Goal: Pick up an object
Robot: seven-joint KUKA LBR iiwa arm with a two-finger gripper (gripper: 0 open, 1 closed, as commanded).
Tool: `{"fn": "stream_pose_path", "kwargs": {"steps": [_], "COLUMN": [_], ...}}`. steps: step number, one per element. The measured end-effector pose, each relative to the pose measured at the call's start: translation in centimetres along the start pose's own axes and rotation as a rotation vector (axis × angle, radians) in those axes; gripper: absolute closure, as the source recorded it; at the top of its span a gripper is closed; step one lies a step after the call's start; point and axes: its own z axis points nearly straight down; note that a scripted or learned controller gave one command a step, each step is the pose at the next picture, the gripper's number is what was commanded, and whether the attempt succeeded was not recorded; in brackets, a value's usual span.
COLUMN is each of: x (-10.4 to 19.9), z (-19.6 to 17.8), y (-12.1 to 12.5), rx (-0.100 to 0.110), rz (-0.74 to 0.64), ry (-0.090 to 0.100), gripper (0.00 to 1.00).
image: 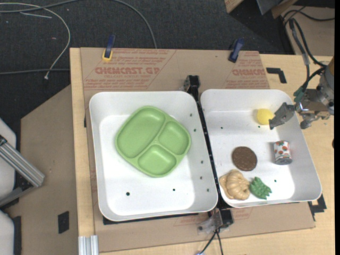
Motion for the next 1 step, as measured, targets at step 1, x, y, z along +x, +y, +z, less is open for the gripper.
{"fn": "stream_pose_path", "kwargs": {"steps": [1], "x": [-0.56], "z": [4.76], "y": [-0.73], "rx": [0.003], "rz": [0.001], "ry": [0.001], "gripper": [0.00]}}
